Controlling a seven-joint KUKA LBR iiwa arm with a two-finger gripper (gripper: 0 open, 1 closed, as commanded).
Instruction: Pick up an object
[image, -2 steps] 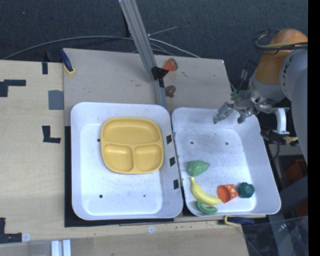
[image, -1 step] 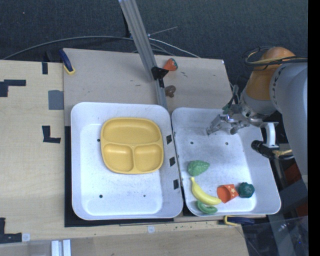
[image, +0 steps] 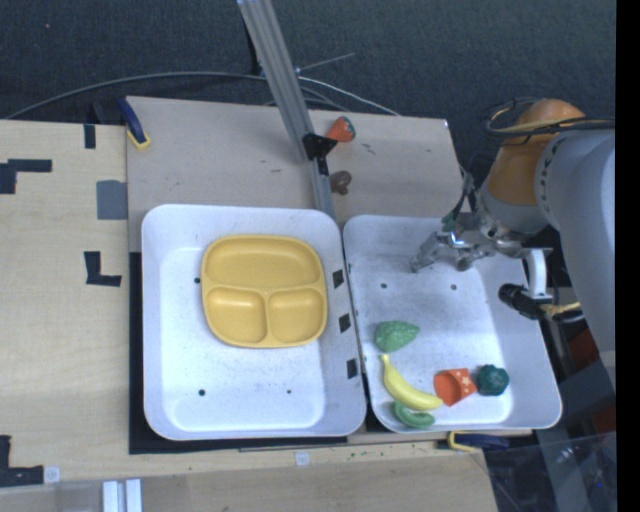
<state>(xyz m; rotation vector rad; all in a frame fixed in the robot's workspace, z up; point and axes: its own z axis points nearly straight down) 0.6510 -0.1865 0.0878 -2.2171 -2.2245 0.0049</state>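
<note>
My gripper hangs over the far part of the right bin, open with nothing between its fingers. Toward the near end of that bin lie a green leafy piece, a yellow banana, an orange-red piece and a dark teal piece. A small green item peeks out beside the banana at the bin's near rim. All of these sit well below the gripper in the view, apart from it.
In the left bin rests a yellow divided plate. A grey pole slants up from the bench behind the bins, with a small orange object beside it. The arm's grey body fills the right side.
</note>
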